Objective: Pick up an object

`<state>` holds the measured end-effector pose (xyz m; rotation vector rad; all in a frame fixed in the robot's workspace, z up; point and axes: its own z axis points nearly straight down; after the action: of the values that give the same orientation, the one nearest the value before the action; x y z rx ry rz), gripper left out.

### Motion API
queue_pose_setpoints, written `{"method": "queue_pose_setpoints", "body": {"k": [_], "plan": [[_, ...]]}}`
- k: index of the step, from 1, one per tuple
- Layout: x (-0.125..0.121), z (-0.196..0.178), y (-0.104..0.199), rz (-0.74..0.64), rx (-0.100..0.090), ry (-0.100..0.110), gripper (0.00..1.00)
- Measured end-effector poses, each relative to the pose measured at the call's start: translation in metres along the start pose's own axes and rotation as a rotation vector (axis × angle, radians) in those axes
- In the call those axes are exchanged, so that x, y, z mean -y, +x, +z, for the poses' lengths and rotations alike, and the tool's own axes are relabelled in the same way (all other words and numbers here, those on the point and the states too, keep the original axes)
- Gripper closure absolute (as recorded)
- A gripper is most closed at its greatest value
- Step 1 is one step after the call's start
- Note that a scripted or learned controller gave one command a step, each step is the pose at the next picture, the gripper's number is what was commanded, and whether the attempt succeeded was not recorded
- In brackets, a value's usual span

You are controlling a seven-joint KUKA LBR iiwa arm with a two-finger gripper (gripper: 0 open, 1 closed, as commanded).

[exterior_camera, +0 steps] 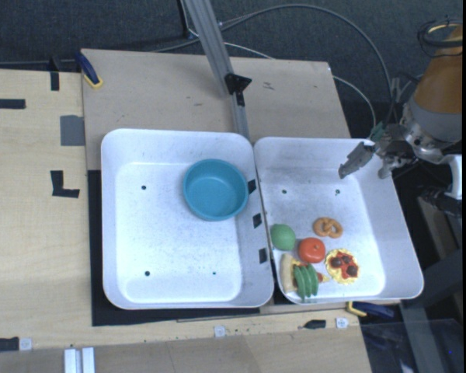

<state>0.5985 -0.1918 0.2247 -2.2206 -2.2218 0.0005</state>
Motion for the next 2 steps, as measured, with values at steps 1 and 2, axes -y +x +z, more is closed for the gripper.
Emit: {"method": "queue_pose_setpoints", "body": {"k": [1, 2], "plan": [[-0.007, 0.058, -0.004, 0.0, -0.001, 0.005, 0.0], [-0.005, 0.101, -0.003, 0.0, -0.001, 0.004, 0.0]]}}
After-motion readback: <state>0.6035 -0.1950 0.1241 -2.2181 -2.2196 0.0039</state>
